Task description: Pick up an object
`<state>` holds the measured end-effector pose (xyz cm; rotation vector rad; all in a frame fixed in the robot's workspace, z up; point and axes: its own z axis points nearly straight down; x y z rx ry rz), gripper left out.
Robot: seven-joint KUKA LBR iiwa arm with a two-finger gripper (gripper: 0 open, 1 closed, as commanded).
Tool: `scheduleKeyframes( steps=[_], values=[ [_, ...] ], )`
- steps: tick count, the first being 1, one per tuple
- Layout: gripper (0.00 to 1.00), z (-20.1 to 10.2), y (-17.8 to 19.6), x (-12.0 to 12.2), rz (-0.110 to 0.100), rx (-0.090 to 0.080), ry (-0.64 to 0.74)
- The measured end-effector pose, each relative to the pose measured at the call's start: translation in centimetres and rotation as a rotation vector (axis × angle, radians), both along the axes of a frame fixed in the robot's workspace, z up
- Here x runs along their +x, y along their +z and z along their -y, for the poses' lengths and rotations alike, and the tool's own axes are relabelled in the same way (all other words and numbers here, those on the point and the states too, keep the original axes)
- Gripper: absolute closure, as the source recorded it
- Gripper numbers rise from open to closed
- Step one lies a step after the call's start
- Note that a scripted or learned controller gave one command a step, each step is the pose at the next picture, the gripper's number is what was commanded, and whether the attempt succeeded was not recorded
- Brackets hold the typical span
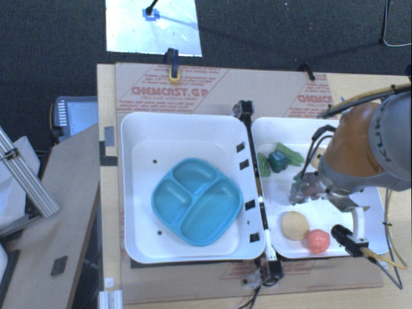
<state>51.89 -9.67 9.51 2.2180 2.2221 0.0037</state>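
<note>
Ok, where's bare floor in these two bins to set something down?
Left bin: a bare strip along the far and left walls around the blue plate. Right bin is crowded: green items far, gripper mid, tan ball and pink ball near.

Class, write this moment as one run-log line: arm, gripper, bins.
arm: over right bin | gripper: above bin floor, near tan ball, pink ball | left bin: blue plate
</note>
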Motion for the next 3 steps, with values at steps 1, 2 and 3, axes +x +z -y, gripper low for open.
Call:
scheduleKeyframes(
  steps=[1, 2, 3],
  values=[
    [1.0, 0.7, 5.0, 0.9, 0.003, -0.002, 0.001],
    [1.0, 0.0, 9.6, 1.3, 0.004, -0.001, 0.003],
    [1.0, -0.1, 14.0, 1.1, 0.004, -0.001, 0.003]
  ],
)
